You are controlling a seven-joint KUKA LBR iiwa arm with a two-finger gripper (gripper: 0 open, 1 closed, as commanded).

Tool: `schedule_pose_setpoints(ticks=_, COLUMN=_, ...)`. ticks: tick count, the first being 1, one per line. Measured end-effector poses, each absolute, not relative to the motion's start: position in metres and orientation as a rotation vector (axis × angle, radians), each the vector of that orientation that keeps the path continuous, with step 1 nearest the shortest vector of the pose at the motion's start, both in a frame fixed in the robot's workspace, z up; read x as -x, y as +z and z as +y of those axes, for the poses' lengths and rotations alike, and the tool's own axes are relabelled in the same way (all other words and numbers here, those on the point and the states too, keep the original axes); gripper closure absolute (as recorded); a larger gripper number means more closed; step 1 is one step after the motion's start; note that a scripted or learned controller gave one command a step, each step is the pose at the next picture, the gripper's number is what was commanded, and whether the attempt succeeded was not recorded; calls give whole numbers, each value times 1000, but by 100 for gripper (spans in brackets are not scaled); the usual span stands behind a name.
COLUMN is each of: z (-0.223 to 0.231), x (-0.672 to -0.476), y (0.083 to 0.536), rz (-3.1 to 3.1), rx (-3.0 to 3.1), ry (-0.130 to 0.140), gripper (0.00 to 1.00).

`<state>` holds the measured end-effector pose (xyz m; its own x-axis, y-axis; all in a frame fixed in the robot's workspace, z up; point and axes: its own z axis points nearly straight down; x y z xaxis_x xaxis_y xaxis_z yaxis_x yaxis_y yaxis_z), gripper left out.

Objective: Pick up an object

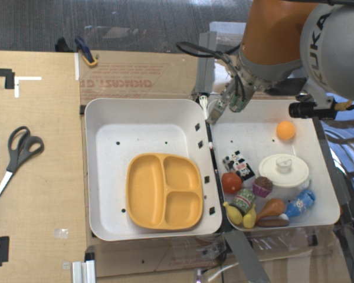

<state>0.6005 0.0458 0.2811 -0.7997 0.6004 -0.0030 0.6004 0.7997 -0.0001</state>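
While the gripper (219, 108) hangs over the far left corner of the right bin (324, 220), I cannot tell its grip; the toys, like the orange ball (286, 130), lie unpicked

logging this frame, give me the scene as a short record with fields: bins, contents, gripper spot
left bin: yellow divided plate
right bin: orange ball, white lidded pot, tomato, cupcake, banana
gripper: above the right bin's far left corner, near the divider
bench: scissors
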Motion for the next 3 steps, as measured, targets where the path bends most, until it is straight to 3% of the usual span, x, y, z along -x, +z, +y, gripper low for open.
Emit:
schedule_pose_setpoints(ticks=1, z=-24, x=-646, y=356, rz=2970, rx=-1011, ry=-1, gripper=100)
schedule_pose_setpoints(ticks=2, z=43, x=-632, y=242, rz=2921, rx=-1157, ry=-2, gripper=100)
schedule_pose_setpoints(ticks=3, z=26, x=-635, y=322, rz=2809, rx=-1402, ry=-3, gripper=100)
